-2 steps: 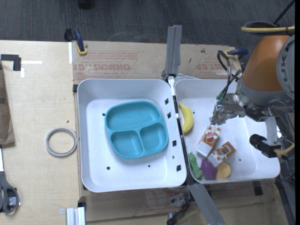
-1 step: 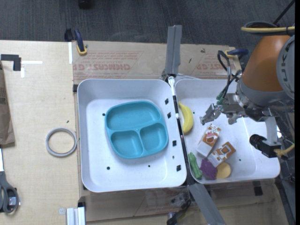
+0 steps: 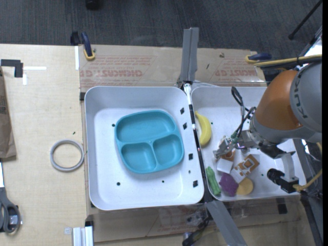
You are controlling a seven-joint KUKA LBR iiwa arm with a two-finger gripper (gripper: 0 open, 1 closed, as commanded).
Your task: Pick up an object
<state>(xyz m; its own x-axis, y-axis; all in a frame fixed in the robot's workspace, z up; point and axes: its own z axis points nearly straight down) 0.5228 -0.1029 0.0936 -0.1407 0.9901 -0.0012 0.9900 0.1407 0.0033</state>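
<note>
My gripper [image 3: 226,149] is low in the right bin [image 3: 221,93], at the end of the grey arm with its orange band [image 3: 277,106]. It hangs over a cluster of small items: a white block [image 3: 224,165], an orange and white waffle-like piece [image 3: 248,163], a purple object [image 3: 228,183] and a yellow round piece [image 3: 245,187]. A yellow banana [image 3: 204,128] lies just left of the gripper, near the bin's left wall. A green pod-shaped object [image 3: 212,181] rests at the bin's front left. The arm hides part of the right bin.
The left bin [image 3: 97,152] holds a blue three-compartment tray [image 3: 149,142]. On the bench at the left lie a grey ring [image 3: 67,155], scissors [image 3: 9,216] and a brown bag edge [image 3: 6,122]. A grey divider post [image 3: 189,53] stands between the bins at the back.
</note>
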